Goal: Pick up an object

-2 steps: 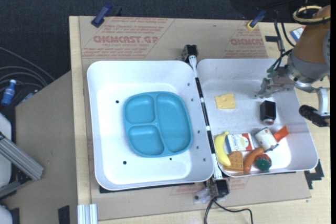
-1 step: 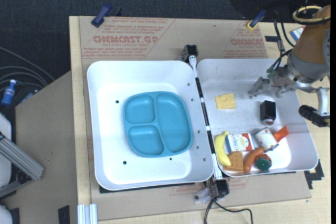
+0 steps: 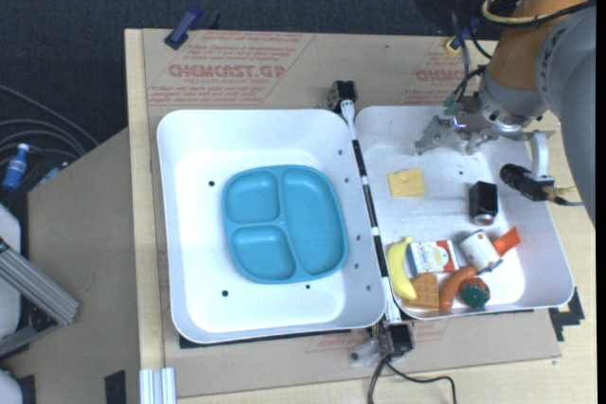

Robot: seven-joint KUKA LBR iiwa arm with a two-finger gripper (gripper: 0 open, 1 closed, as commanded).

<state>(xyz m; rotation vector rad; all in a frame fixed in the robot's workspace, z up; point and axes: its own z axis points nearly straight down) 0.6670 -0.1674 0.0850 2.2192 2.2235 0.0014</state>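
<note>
Jaws first: we cannot tell how they stand, since the gripper (image 3: pixel 454 130) shows as a small grey splayed shape over the far part of the right bin (image 3: pixel 559 246), with nothing seen between them. We judge the nearest candidate to be the yellow cheese-like wedge (image 3: pixel 408 184), lying flat just toward us from the gripper. It looks light, stiff and low, so we would pinch across its two straight sides; its long axis runs roughly left to right. Further toward us sit a small black block (image 3: pixel 484 202), a toy banana (image 3: pixel 400 268) curving along the bin's left wall, and a toy carrot (image 3: pixel 461 282). A blue divided plate (image 3: pixel 284 223) fills the left bin (image 3: pixel 189 298) on the bench (image 3: pixel 151 90).
</note>
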